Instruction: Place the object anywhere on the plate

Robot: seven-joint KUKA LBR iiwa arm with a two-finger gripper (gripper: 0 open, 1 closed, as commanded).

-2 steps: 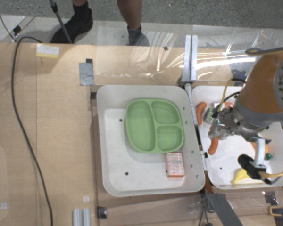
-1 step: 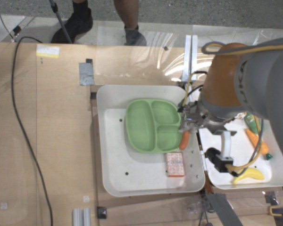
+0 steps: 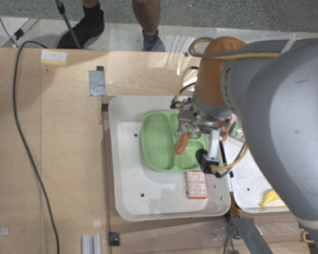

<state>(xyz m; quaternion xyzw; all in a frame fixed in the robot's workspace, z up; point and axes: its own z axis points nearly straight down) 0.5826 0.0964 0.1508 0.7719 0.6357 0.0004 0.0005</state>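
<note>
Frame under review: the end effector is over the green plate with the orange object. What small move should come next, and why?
Probably lower a little and release. The orange object hangs below the end effector, already over the green plate in the left bin, so no sideways travel looks needed. The grip itself is unclear.

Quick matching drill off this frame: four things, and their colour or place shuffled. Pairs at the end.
Things:
1. plate
2. carrot
3. small packet
4. yellow piece

Descriptions:
A. in the right bin, near its front edge
B. orange, slanted, under the gripper and over the plate
C. green, with compartments, in the left bin
D. pink and white, flat on the left bin floor in front of the plate

Pairs: 1-C, 2-B, 3-D, 4-A
</note>
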